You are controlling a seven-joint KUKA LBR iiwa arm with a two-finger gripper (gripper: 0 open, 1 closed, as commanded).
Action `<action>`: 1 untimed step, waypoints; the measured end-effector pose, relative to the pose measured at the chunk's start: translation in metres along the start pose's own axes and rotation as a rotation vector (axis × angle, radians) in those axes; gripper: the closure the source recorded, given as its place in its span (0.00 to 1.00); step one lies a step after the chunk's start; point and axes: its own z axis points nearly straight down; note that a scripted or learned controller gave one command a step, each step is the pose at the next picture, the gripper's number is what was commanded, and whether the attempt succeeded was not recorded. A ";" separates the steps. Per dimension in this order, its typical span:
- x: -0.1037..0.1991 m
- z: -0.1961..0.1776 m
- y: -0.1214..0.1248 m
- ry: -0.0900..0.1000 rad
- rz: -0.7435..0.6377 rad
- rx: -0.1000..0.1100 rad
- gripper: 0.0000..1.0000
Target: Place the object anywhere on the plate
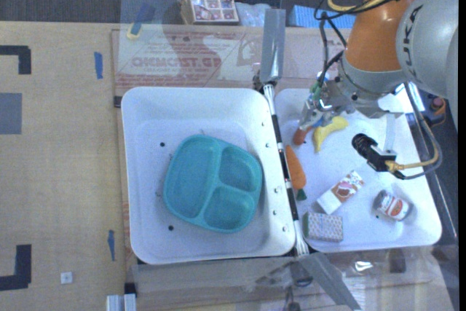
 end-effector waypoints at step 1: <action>0.068 -0.039 -0.051 0.003 -0.086 0.002 1.00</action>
